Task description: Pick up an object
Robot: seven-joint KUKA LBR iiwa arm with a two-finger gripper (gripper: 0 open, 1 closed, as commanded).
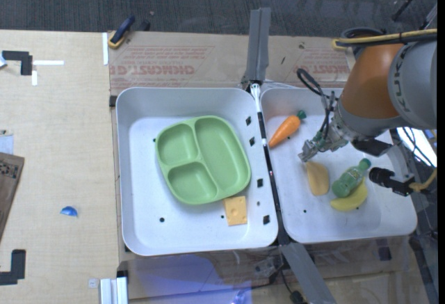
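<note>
The gripper (310, 151) hangs low in the right bin (306, 216); whether it is spread or pinched I cannot tell. Just below it lies a tan potato (318, 178), up-left a carrot (285, 130), right-below a green bottle (350, 179) on a banana (350, 202).

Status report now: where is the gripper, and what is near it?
Gripper low in right bin, nothing seen between its fingers. Carrot just left of it, tan piece just below. Bottle and banana further right.
</note>
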